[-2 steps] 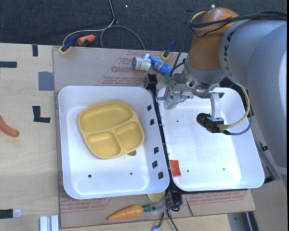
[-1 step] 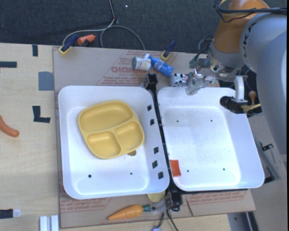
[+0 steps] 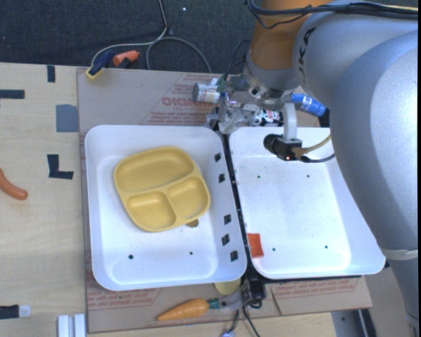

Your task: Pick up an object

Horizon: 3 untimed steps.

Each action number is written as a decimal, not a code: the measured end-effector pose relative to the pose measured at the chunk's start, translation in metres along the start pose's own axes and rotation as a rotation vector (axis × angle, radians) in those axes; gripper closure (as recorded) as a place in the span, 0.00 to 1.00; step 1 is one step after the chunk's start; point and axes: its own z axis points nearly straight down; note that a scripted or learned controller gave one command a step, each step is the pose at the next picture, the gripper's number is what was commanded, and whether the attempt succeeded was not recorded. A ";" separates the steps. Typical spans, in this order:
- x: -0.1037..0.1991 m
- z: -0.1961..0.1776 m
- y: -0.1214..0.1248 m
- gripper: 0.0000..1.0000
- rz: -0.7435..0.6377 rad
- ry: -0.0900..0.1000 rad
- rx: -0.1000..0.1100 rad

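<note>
A yellow divided plate (image 3: pixel 162 187) lies in the left bin (image 3: pixel 105 258), a little above the bin's middle and turned at a slant. It is pale mustard in colour, with rounded corners and three compartments: one long section along its upper side and two smaller ones below. A small dark-yellow thing peeks out from under its lower right edge, too little of it showing to tell what it is. The plate lies flat on the bin floor, apart from the walls.

The right bin (image 3: pixel 302 209) sits just beside the left one, their inner walls touching along a seam marked by small black tabs. A small orange-red tag (image 3: pixel 254 244) lies at that bin's lower left corner.

The gripper (image 3: pixel 228 118) hangs over the upper end of the seam between the two bins, below the arm's orange band (image 3: pixel 284 20). Whether it is open or closed cannot be told, and nothing is seen in its grasp. It is well apart from the plate.

Both bins rest on a brown cardboard sheet (image 3: pixel 126 104) laid over a light wooden bench (image 3: pixel 28 223). On the wood to the left lies an orange sausage-shaped toy (image 3: pixel 8 183). A toy carrot (image 3: pixel 184 309) lies on the cardboard below the bins. At the cardboard's upper left corner lies a clamp with yellow and orange handles (image 3: pixel 112 61), and a thin cable (image 3: pixel 170 37) loops across the dark floor behind.
</note>
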 end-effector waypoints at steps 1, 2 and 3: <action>-0.005 -0.004 -0.025 1.00 0.013 -0.005 0.004; -0.093 0.003 -0.019 1.00 0.020 -0.009 0.003; -0.074 -0.026 0.000 1.00 0.010 -0.004 -0.001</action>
